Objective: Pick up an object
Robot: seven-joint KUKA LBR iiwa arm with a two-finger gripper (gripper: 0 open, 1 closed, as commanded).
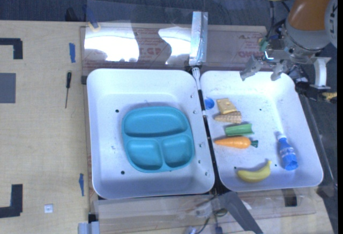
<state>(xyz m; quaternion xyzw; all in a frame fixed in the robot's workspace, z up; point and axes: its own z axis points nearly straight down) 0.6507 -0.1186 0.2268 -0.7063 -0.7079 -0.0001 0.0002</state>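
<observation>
right shallow white bin (305,120), contents:
- yellow plastic banana (254,172), curved, dark-tipped, lying at 6 o'clock of the bin floor.
- orange plastic carrot (233,142) with a green stalk end pointing to 3 o'clock, lying crosswise near the bin's centre-left.
- green plastic vegetable (238,129), short and cylindrical, just beside the carrot at its 12 o'clock.
- tan waffle-textured wafer piece (228,117), above the green vegetable.
- tan square cracker (225,105), touching the wafer piece at its 12 o'clock.
- small blue round cap-like item (209,104), at 9 o'clock of the cracker, against the bin's left wall.
- small blue plastic bottle (286,152) with a white neck, lying at 4 o'clock of the bin, well apart from the carrot.

left shallow white bin (107,120): holds a teal three-compartment plastic tray (157,138) at its centre.

writing: red lettering on the brown cardboard strip (236,45) behind the bins, too small to read.

arm: grey with an orange band (311,10), reaching in from 2 o'clock. two-finger gripper (262,69) hovers over the right bin's 12 o'clock rim, fingers splayed wide, nothing between them, well apart from every item.
</observation>
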